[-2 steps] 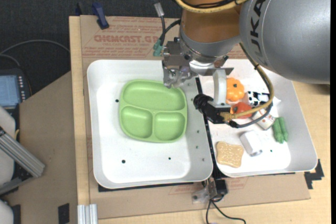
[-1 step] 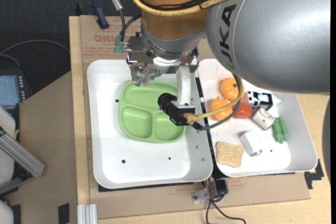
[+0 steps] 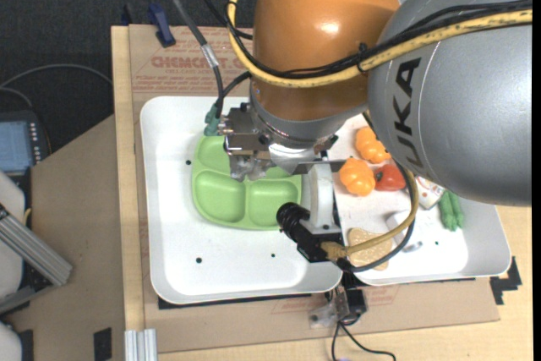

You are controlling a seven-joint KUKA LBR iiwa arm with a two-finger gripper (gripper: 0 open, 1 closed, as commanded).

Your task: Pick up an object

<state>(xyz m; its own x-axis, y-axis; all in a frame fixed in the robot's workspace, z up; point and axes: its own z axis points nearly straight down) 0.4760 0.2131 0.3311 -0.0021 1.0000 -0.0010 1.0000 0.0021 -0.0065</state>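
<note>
So the arm (image 3: pixel 456 89) comes in from the right and its big orange-and-grey wrist blocks most of the middle of the view. The claw (image 3: pixel 243 163) sits low over the left bin (image 3: pixel 169 207), right at the back edge of the green tray (image 3: pixel 224 199). The wrist covers its business end, so I honestly can't tell if it's open or closed, or if it's touching the tray at all.

The tray is a shallow divided one. It sits in the right half of the left bin, with its right side close to the wall between the two bins. There's loads of bare white floor to its left and in front of it, out to the bin's rounded front corner.

The right bin (image 3: pixel 473 258) is a lot more crowded. Two orange bits (image 3: pixel 356 176) sit close together near the dividing wall, with a red piece (image 3: pixel 390 178) touching or nearly touching the nearer one. A tan slab (image 3: pixel 368 243) lies near the front rim and a green stick (image 3: pixel 450 211) is over by the right side. The arm hides the back part of that bin.

Both bins sit on a brown counter (image 3: pixel 127 97). A strip of it is free along the left edge and another along the back.
</note>
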